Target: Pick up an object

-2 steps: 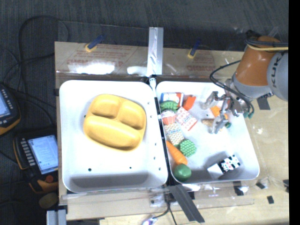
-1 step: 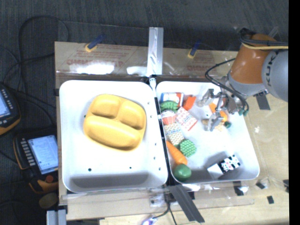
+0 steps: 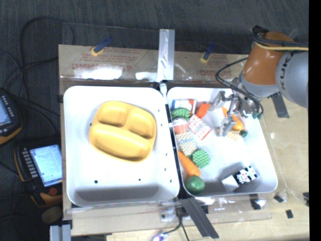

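One green ball (image 3: 195, 184), two carrots (image 3: 188, 164), one yellow tray (image 3: 123, 129), two bins (image 3: 80, 185).

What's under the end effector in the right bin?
Beneath the end effector lies a small orange-and-green toy piece on the shallow white right bin. The metal fingers cover part of it, so its shape is unclear.

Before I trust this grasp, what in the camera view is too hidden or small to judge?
- Gripper: fingers too small and cluttered in the camera view to tell open or shut.
- Small orange item beside the gripper: partly covered by it; contact unclear.
- Red-and-white packet: print too small to read.
- Orange carrot: one end hidden against the right bin wall.
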`<state>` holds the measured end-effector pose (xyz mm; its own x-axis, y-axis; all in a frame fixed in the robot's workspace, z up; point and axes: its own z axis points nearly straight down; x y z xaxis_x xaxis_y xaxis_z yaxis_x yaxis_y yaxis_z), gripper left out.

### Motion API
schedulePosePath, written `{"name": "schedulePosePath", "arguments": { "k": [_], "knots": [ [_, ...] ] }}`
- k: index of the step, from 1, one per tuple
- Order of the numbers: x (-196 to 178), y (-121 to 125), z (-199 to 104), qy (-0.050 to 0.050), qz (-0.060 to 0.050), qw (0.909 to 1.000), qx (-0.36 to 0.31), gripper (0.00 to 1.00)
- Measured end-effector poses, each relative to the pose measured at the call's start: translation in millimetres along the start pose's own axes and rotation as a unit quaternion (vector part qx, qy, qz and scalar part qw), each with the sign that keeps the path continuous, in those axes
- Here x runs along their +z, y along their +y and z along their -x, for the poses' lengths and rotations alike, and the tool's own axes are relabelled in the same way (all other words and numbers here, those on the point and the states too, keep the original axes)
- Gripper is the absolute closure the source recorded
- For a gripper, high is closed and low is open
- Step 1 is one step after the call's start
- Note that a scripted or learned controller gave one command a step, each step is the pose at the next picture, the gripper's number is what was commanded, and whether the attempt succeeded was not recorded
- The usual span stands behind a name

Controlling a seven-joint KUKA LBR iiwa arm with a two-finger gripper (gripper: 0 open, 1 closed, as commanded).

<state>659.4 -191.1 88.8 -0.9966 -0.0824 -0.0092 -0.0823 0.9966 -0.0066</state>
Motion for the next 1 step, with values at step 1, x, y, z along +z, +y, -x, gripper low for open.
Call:
{"name": "schedulePosePath", "arguments": {
  "k": [1],
  "knots": [
    [0.3,-8.8,4.4,0.002,0.002,0.9997,-0.025,0.00]
  ]
}}
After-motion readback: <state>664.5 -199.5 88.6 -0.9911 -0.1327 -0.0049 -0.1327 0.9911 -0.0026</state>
